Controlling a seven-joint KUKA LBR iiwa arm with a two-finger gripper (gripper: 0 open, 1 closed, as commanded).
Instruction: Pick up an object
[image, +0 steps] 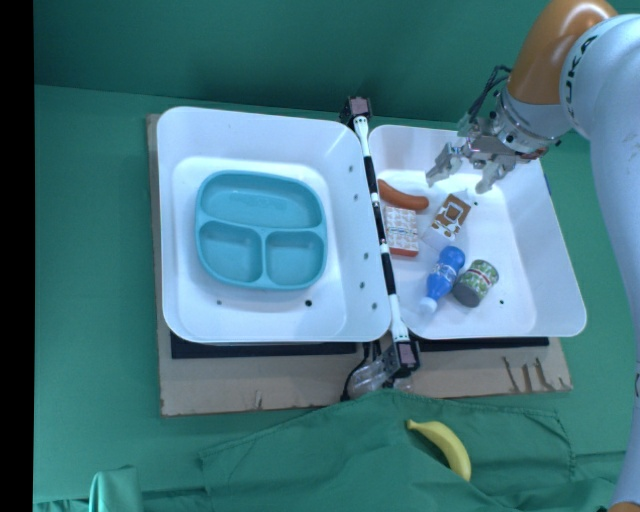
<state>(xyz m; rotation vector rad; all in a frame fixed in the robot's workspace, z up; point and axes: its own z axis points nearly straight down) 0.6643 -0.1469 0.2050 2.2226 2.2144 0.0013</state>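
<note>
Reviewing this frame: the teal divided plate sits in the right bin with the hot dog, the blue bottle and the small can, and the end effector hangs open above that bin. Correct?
Not quite. The camera view shows the teal divided plate in the left bin, alone. The hot dog, blue bottle and small can do lie in the right bin, and the end effector hangs open above it.

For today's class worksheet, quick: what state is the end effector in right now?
End effector: open, holding nothing, poised above the right bin near the hot dog.
</note>
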